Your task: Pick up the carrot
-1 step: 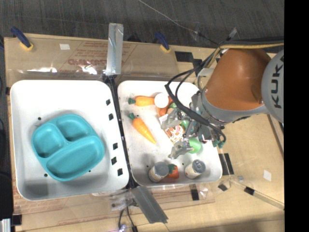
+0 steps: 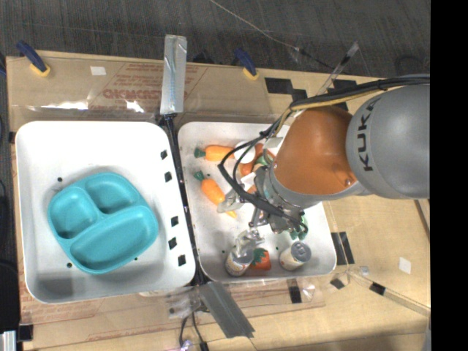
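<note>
Two carrots (image 2: 213, 191) lie in the right bin (image 2: 322, 248), toward the wall it shares with the left bin (image 2: 29, 196): one near the bin's far edge at about (image 2: 218, 152), the other just nearer, at mid-bin. A third orange piece (image 2: 247, 168) sits beside them, half hidden by cables (image 2: 232, 168), and I cannot tell what it is.

The arm (image 2: 344, 152) covers much of the right bin, with the end effector (image 2: 252, 229) low over the bin's near half. Whether it is spread or pressed together I cannot tell; the wrist and cables hide it. Nothing orange can be seen between its tips.

The main risk, as I judge it, is aiming at the wrong thing. The end effector stands closer to the clutter along the near edge, a small figure (image 2: 239, 260), a red piece (image 2: 261, 259) and a round can (image 2: 296, 254), than to either carrot, so a close from here could take one of those or nothing. The carrots also lie near the bin wall, where a tip could strike the wall or push a carrot against it. The loose cables might drag across the carrots and roll them. The teal plate (image 2: 102, 221) in the left bin is well apart and no concern.
</note>
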`<state>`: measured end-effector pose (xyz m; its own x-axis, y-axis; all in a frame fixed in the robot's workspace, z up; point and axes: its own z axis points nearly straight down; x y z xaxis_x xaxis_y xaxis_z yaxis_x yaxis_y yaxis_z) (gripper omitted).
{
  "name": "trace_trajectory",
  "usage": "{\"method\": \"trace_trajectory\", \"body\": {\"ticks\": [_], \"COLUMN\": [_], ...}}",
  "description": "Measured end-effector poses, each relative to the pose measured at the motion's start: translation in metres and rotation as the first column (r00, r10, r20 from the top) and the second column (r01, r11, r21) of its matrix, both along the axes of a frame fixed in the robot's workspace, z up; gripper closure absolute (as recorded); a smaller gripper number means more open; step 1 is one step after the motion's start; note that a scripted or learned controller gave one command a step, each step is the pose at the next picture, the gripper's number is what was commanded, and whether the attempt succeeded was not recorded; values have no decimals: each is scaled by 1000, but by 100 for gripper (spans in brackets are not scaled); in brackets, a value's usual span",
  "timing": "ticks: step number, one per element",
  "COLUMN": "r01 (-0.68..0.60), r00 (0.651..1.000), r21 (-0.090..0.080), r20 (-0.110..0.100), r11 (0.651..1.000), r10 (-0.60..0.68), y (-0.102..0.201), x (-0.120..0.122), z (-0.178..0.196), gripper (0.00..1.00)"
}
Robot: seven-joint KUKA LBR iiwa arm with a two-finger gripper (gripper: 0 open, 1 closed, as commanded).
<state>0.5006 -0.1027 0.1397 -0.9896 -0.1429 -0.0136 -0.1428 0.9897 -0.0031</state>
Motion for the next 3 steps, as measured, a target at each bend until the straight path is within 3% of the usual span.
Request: {"method": "trace_trajectory", "body": {"ticks": [1,2,3], "r01": [-106,-115,-93], "r00": [994,993,996], "r21": [2,1,1], "r20": [-14,-10,-5], "r11": [994,993,996], "r10": [106,115,93], "y": [10,12,82], "x": [32,34,51], "z": [-49,-38,56], "gripper": [0,100,100]}}
